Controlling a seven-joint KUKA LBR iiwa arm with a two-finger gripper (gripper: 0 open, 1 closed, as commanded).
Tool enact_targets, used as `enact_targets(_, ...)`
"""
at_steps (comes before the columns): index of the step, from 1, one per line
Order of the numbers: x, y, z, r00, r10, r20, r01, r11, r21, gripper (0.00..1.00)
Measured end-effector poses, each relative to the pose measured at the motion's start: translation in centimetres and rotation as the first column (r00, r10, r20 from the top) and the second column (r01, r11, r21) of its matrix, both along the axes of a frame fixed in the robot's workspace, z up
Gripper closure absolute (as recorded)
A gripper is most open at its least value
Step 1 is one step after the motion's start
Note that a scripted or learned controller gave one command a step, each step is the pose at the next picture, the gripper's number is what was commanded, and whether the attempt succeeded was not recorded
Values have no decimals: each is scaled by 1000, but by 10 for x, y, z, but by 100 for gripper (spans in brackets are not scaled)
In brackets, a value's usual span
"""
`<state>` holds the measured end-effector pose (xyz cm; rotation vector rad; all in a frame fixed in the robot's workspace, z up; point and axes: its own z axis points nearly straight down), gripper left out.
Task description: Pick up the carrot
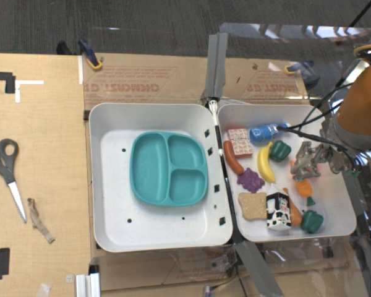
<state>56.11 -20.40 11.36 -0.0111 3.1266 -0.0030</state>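
Bins: two shallow white bins side by side; left bin [105, 184]; right bin [334, 228].
Left bin contents: one teal divided plate [169, 168] with three compartments, lying near the middle of the bin.
Right bin contents, counted: one carrot [295, 210]; one banana [265, 164]; one hot dog [232, 158]; one slice of toast [253, 206]; one purple grape bunch [251, 180]; one blue bottle [263, 133]; one red-and-white carton [239, 140]; one black-and-white milk carton [277, 211]; two green peppers, one [279, 150] just right of the banana, one [311, 221] right of the carrot; one small orange piece [303, 187] above the carrot.
Carrot: low in the right bin, touching the right side of the milk carton; partly hidden by it.
Gripper [304, 167]: above and right of the carrot, over the small orange piece; whether its jaws are apart or together cannot be told; nothing is seen held in it.
Bench beside the left bin: one pair of scissors [6, 169].
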Motion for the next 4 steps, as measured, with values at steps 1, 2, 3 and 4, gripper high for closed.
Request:
enact_targets(1,-39,82,37,953,302,-12,-302,953,2,100)
enact_targets(2,-46,-2,104,851,525,-11,-525,851,1,100)
enact_targets(3,-45,48,15,927,374,-11,-374,927,1,100)
enact_targets(4,-72,25,160,859,512,-11,-512,859,1,100)
